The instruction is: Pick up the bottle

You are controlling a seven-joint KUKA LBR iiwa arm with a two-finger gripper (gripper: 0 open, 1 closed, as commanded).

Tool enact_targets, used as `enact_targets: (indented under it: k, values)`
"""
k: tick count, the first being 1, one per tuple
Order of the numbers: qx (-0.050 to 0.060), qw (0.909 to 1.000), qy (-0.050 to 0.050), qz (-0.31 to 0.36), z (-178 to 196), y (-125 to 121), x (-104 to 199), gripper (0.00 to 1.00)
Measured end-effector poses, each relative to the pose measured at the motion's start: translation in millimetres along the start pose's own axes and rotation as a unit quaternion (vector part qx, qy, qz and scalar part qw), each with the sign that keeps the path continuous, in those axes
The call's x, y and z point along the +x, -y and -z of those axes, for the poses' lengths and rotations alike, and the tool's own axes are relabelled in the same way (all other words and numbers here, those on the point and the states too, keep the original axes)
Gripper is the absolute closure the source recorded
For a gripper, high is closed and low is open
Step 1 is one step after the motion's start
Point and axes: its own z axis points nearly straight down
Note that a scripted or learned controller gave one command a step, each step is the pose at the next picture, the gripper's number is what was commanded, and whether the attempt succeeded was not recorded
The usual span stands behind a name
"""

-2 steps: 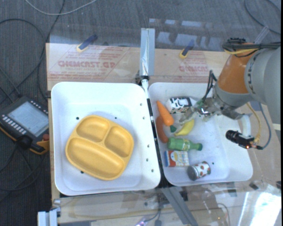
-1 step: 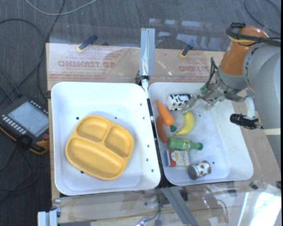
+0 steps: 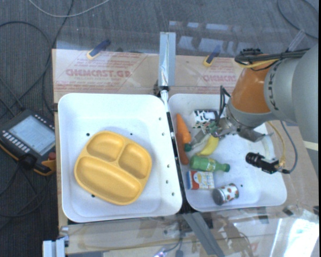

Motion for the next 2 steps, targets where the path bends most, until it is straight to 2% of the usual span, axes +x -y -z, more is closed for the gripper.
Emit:
enact_targets:
  k: [1,2]
  values:
    - [0.005,0.9998,-0.002,0.017,18,80,6,0.0]
    - [-0.008,0.999,0.005,0.043,2,99,23,0.0]
